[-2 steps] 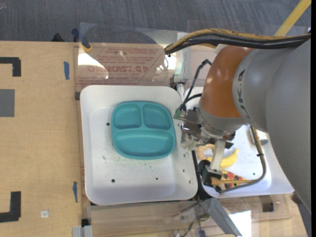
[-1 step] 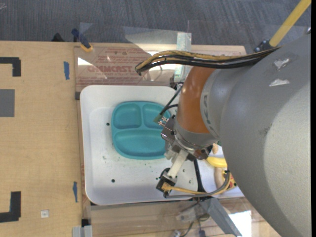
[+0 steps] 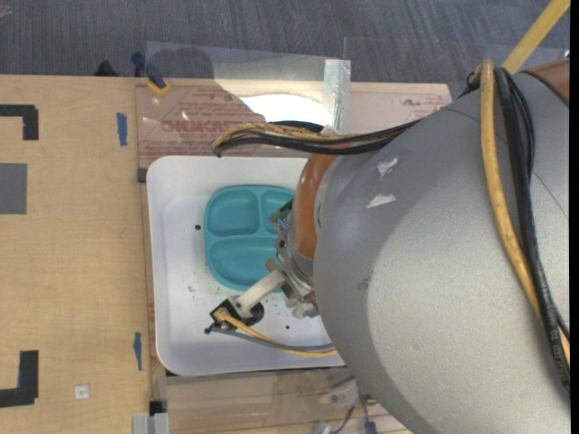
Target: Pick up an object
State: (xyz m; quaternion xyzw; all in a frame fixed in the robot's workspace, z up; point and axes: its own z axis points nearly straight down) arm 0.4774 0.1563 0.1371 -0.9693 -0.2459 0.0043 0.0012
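While the bulky grey arm (image 3: 434, 269) leans in from the right and blots out most of the scene, let me check the writing first. Red lettering (image 3: 194, 123) runs across the clear plastic sheet (image 3: 226, 80) at the back, too blurred for me to read. More faint red print sits further right on the same strip, just as illegible. Black corner marks (image 3: 23, 120) are painted on the pale plywood bench (image 3: 72, 242), and a scrap of blue tape (image 3: 121, 128) sticks near the sheet's edge.

Now the prize: a teal three-compartment plastic plate (image 3: 240, 238), smooth, rounded at the corners, lying flat in the shallow white bin (image 3: 172, 269), towards its middle. The gripper (image 3: 294, 286) is down at the plate's right-hand rim, just beside it, low over the bin floor. It's tucked under the arm's glossy orange band (image 3: 306, 202), so whether it is open or closed I cannot tell, nor whether it touches the plate. The bin floor is matt white with a few dark specks scattered below the plate.
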